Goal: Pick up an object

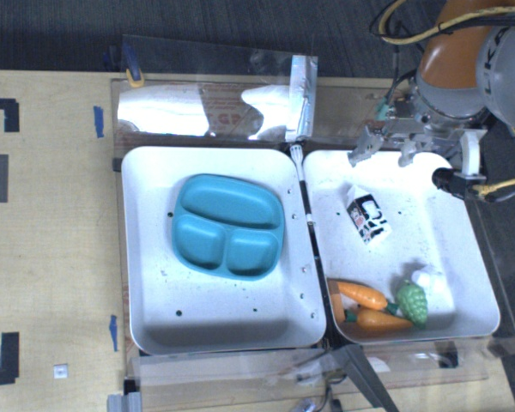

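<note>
The near end of the right bin holds the clutter. Two toy carrots lie side by side against its near-left corner, and a green leafy toy touches their right ends, with a small white piece just behind it. None of these is held.

Mid-bin, a small black-and-white box lies alone, tilted, with open white floor on every side; it sits well apart from the carrots and from the bin walls.

The left bin carries a blue divided plate near its centre, with bare floor between the plate and all four rims. The two bins meet along a shared middle edge.

At the far right, the arm comes in over the far rim of the right bin, wrist bent downward. The tool hangs at that far edge, above the bin floor and behind the box, its two fingers spread wide with nothing between them.

Beyond the bins, the wooden counter lies flat.
</note>
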Robot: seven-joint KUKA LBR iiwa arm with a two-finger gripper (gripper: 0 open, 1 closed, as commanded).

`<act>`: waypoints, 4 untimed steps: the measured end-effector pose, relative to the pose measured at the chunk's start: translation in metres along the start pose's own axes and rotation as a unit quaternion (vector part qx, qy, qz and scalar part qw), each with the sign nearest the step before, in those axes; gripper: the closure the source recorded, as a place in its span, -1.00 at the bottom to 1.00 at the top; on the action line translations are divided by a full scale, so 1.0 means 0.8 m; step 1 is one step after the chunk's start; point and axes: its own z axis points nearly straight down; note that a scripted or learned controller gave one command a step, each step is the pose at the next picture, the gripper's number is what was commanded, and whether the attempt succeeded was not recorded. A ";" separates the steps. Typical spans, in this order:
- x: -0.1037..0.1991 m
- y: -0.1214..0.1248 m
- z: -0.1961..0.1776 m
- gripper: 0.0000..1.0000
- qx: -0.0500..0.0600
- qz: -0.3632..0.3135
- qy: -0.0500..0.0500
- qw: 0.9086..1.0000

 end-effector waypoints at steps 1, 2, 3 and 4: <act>-0.006 0.009 -0.068 -1.00 -0.003 0.097 -0.001 0.995; -0.006 0.009 -0.067 -1.00 -0.002 0.097 -0.001 0.995; -0.003 -0.036 0.121 -1.00 0.004 0.136 0.000 0.991; -0.028 -0.031 0.151 -1.00 -0.006 0.052 0.001 0.999</act>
